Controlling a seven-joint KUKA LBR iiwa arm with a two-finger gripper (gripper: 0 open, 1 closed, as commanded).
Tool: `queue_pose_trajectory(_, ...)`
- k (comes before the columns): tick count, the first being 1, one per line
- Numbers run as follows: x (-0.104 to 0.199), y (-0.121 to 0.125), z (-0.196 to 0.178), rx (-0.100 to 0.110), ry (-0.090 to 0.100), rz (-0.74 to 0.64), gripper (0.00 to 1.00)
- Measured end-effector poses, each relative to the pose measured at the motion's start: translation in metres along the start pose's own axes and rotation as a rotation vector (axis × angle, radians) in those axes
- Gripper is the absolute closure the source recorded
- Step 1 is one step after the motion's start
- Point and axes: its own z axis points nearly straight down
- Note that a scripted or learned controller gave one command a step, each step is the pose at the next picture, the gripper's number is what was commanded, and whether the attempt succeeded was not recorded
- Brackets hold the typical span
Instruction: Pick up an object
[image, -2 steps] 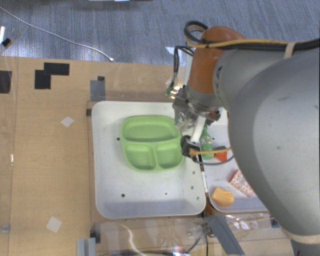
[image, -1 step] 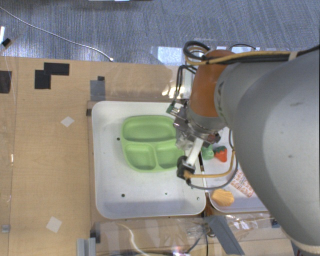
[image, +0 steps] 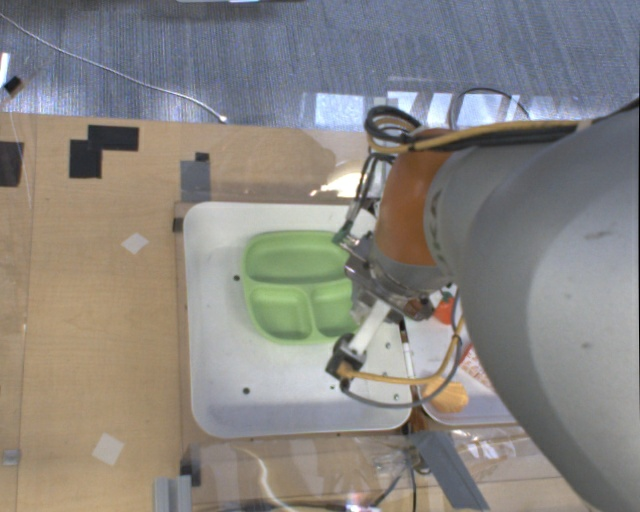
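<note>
A light green divided plate (image: 295, 285) lies in the middle of the left white bin (image: 215, 385). My gripper (image: 362, 290) hangs over the plate's right edge, under the orange-banded wrist, and the wrist hides the plate's right side. An orange rounded object (image: 451, 399) lies at the near edge of the right bin (image: 492, 408), just below the arm. A small red-orange piece (image: 443, 306) peeks out beside the wrist.
The arm covers most of the right bin. Grey clamps (image: 196, 178) stand at the left bin's far-left corner and near its front corner (image: 172, 490). Bare wooden bench (image: 90, 330) stretches to the left. Loose cables lie along the front edge.
</note>
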Motion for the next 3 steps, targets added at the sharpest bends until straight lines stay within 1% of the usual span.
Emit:
queue_pose_trajectory(1,0.005,-0.046,-0.056,-0.001,0.004,0.472,1.00)
queue_pose_trajectory(2,0.021,-0.058,-0.016,0.000,0.001,0.738,1.00)
queue_pose_trajectory(3,0.021,-0.058,0.007,0.000,-0.001,0.739,1.00)
